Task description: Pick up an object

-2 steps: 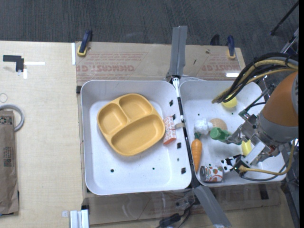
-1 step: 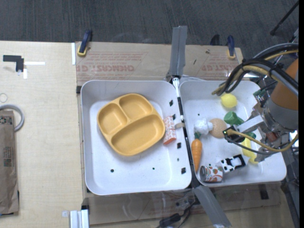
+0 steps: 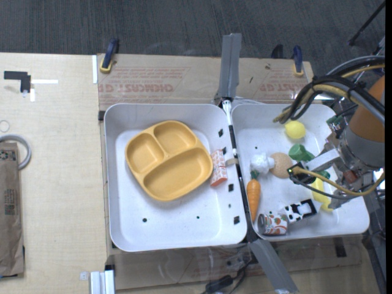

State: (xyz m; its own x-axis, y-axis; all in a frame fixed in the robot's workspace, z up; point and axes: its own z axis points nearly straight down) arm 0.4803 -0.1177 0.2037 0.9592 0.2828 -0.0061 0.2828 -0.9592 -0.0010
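Task thing isn't fixed, so we take the closest candidates. In the right white bin [image 3: 361, 225] a yellow banana-shaped toy [image 3: 321, 195] lies at the right side, its long axis running roughly up-down in the camera view, partly crossed by cables. Just below it a black-and-white cow-patterned carton [image 3: 299, 212] lies on its side, long axis left-right, touching or nearly touching a small red-labelled can [image 3: 272, 223]. Both sit just left of and below the gripper [image 3: 349, 175], so we judge the coming move as a short shift left and down.

Further left: an orange plastic carrot [image 3: 253, 193] w/ long axis up-down, a white fluffy toy [image 3: 261, 163], a tan round piece [image 3: 280, 163], a green rounded object [image 3: 300, 153], a yellow lemon-like ball [image 3: 295, 130].

The grey arm w/ orange band [image 3: 367, 124] and its black/yellow cable loops [image 3: 318, 94] cover the gripper; we can't tell its state, nor whether anything sits in it.

Left white bin [image 3: 122, 225]: a yellow three-compartment plate [image 3: 168, 159] and a small red-and-white packet [image 3: 218, 168] beside the divider.
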